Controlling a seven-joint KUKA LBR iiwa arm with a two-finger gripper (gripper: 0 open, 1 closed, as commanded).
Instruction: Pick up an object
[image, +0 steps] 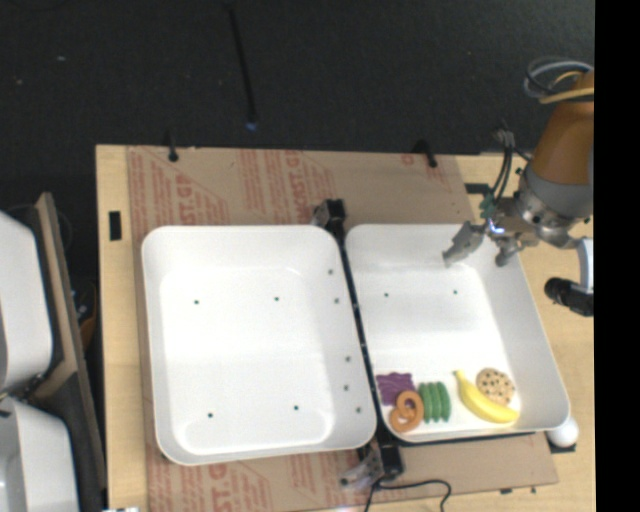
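Gripper (482, 243), fingers spread, hangs over right bin's (520, 300) far edge, toys (445, 396) well apart

A wooden bench (280, 185) covered by a sheet of printed cardboard (300, 190). Two shallow white bins sit on it side by side, touching: the left bin (245, 345) and the right bin (440, 310).

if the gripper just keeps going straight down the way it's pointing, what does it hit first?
Likely the bare floor of the right bin near its far edge. The gripper hangs above that corner, fingers spread and aimed down. The toys, such as the banana, lie along the near edge, well off that line. Depth is hard to judge.
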